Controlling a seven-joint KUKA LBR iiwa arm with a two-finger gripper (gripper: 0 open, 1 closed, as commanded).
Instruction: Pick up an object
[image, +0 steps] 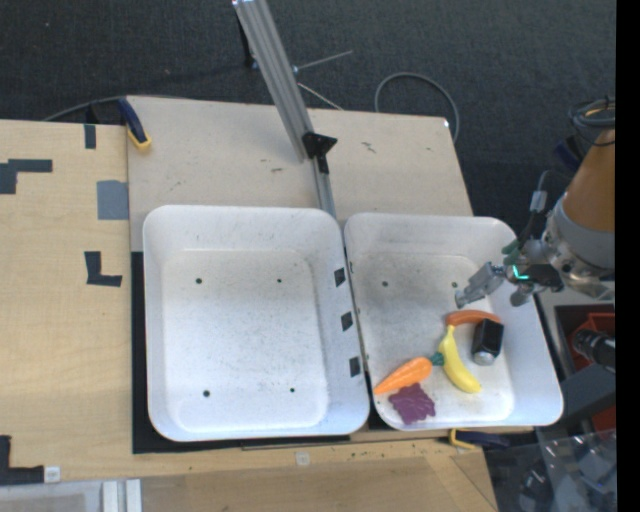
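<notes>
The yellow plastic banana lies in the right-hand shallow white bin, in its near right part, and serves here as the landmark. Its long axis runs from upper left to lower right: the narrow stem end points up and away toward the far side of the bin, while the fatter end curves down toward the near rim.

Just to the right of the banana sits a small black cylinder-like object (its exact shape is hard to make out), close beside the banana's upper half. Immediately above the banana's stem end, a flat orange-red curved piece lies roughly crosswise, touching or nearly touching the black object. To the left of the banana, an orange plastic carrot with a green tuft lies with its long axis slanting from lower left up to the right, its green end pointing at the banana's middle. Below and left of the banana, just beneath the carrot, rests a purple lumpy toy resembling a grape bunch, near the front rim.

Above and to the right of the banana, the two-finger gripper hangs over the bin, its grey fingers spread apart with nothing between them; one finger reaches out leftward over the bin floor. It is above the orange-red piece, clear of the banana.

Far left of the banana lies the second white bin.
</notes>
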